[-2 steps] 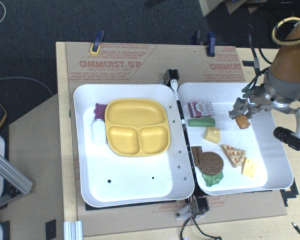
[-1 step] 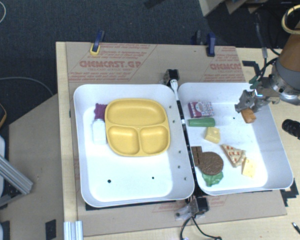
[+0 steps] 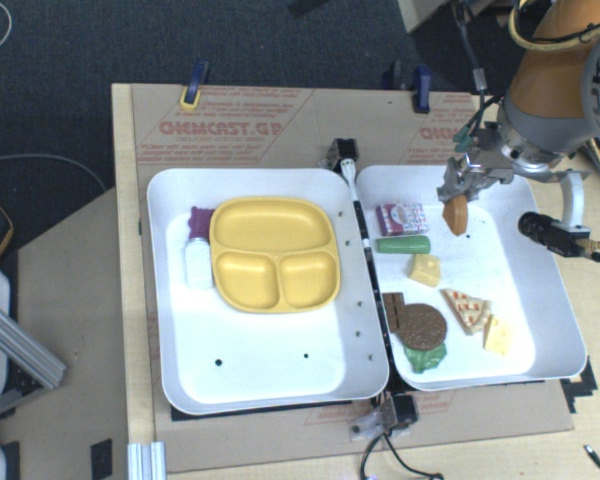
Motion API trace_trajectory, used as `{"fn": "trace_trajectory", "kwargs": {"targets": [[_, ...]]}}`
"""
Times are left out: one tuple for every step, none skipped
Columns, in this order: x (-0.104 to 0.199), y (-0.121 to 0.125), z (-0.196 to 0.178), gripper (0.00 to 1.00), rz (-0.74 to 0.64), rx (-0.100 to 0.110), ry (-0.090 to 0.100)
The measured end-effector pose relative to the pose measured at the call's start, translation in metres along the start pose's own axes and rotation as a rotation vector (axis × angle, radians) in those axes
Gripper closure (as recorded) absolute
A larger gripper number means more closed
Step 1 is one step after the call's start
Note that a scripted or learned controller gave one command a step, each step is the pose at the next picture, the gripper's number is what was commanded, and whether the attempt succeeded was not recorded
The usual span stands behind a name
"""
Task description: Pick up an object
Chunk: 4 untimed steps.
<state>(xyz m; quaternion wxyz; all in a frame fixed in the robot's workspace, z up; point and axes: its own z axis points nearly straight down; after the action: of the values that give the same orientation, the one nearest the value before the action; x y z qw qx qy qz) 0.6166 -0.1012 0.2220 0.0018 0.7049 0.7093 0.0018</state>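
**Brown piece up off the right bin**

I've got the left bin (image 3: 180, 368) carrying the yellow divided plate (image 3: 275, 251), out of my way. The right bin (image 3: 540, 298) has the toy food spread apart, so each piece is reachable. My gripper (image 3: 462, 190) hangs above its far end, fingers closed on a small brown food piece (image 3: 458, 214), dangling clear of the floor.

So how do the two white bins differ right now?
The left bin carries one big yellow divided plate with a small bottle beside it; the right bin carries many small food pieces. The claw is above the right bin, not the left. Both are shallow, white and round-cornered.
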Motion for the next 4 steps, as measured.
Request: {"fn": "trace_trajectory", "kwargs": {"targets": [[0.046, 0.028, -0.012, 1.0, 0.0, -0.001, 0.0], [0.054, 0.033, 0.004, 1.0, 0.005, 0.006, 0.0], [0.067, 0.023, -0.004, 1.0, 0.005, 0.008, 0.0], [0.069, 0.027, -0.002, 1.0, 0.006, 0.005, -0.001]]}}
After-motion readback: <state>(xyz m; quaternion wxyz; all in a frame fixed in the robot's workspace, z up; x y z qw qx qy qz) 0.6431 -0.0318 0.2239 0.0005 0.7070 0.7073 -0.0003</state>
